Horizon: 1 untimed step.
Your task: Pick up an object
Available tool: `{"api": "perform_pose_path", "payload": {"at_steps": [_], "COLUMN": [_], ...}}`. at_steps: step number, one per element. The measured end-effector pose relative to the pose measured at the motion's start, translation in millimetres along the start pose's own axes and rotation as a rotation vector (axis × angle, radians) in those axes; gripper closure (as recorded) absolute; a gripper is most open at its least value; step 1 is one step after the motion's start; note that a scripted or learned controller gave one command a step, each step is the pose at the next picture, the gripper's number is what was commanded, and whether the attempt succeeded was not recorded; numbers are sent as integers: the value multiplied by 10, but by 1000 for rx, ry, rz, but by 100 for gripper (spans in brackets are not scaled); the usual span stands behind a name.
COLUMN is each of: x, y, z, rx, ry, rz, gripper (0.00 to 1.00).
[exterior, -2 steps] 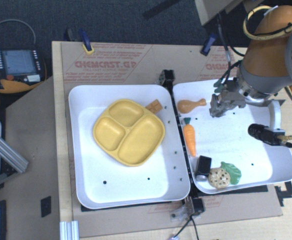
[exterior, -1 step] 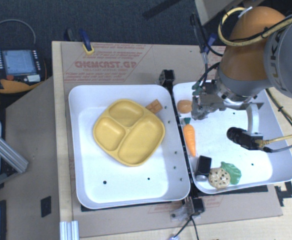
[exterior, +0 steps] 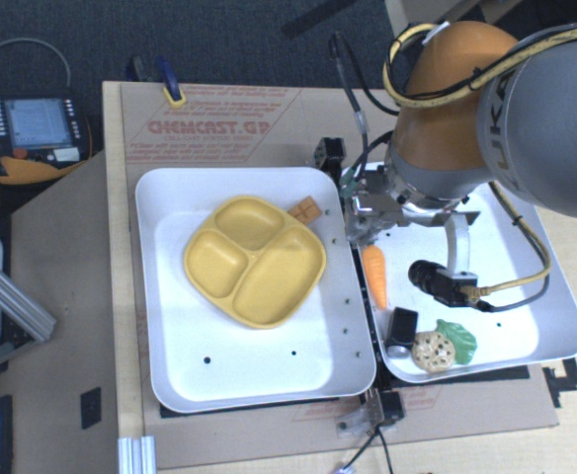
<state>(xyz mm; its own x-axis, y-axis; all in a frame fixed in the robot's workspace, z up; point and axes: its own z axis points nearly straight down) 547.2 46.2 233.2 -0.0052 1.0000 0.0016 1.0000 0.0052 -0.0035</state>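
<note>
Approach step: gripper (exterior: 368,223) is being positioned just above carrot (exterior: 373,275); finger state cannot be told. Next: descent onto carrot is being called for, then closure.

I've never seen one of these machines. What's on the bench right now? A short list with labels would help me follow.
left bin: holds a yellow divided plate; a small brown block lies at the plate's far edge
right bin: toy carrot, black block, round cookie, green leafy piece
arm: grey and orange, reaching over the right bin
gripper: just above the carrot's top end; grip unclear
</note>
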Motion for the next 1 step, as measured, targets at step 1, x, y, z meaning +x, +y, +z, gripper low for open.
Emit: {"api": "perform_pose_path", "payload": {"at_steps": [1], "x": [429], "y": [-224], "z": [-30], "rx": [1], "ry": [1], "rz": [0], "gripper": [100]}}
